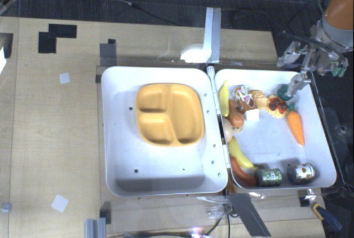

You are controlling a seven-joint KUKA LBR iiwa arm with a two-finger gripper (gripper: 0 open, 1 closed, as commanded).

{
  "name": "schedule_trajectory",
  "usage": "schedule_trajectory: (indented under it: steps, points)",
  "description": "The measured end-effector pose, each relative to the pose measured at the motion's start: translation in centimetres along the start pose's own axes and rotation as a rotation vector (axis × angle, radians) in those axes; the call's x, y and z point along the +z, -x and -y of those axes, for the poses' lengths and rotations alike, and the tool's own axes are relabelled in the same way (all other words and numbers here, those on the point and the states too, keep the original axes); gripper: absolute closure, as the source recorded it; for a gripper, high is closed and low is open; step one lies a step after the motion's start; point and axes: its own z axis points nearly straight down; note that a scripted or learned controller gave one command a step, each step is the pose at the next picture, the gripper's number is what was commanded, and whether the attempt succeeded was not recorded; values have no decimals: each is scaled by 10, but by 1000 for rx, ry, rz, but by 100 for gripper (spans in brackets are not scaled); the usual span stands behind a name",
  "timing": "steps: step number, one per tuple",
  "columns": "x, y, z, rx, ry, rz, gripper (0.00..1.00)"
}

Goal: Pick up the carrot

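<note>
The carrot (296,127) is orange and lies lengthwise near the right wall of the right bin (276,145), its tip pointing toward the front. A green tuft sits just above its thick end. My gripper (299,75) hangs over the bin's back right corner, a little behind and above the carrot's thick end. The grey wrist with its orange band rises to the upper right. Nothing shows as held by the gripper.
The right bin also holds a banana (223,98), a cluster of small toy foods (250,101), a second banana (239,153), and two cans (269,176) (301,172) at the front. A yellow divided plate (168,114) lies in the left bin (119,137).
</note>
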Motion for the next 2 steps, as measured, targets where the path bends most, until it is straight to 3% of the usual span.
schedule_trajectory:
  steps: [1, 2]
  points:
    - [103, 11, 26, 122, -1, 2, 0]
    - [143, -59, 29, 132, -3, 14, 0]
